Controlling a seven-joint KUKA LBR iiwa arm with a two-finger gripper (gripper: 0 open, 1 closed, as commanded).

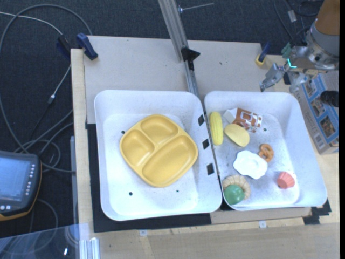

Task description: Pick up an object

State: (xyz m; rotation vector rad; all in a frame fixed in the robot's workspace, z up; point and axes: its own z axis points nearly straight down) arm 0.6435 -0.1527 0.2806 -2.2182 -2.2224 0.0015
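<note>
Camera view crops the arm [329,15]; gripper [280,75] (fingers indistinct) above bin [307,117].

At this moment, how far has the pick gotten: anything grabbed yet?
Done: nothing looks picked. The corn, pretzel, red piece and the other toy foods lie in the right bin; the yellow tray sits in the left bin. In hand: nothing visible; the gripper hangs beyond the right bin's far rim. Left: descend, grasp, lift.
</note>
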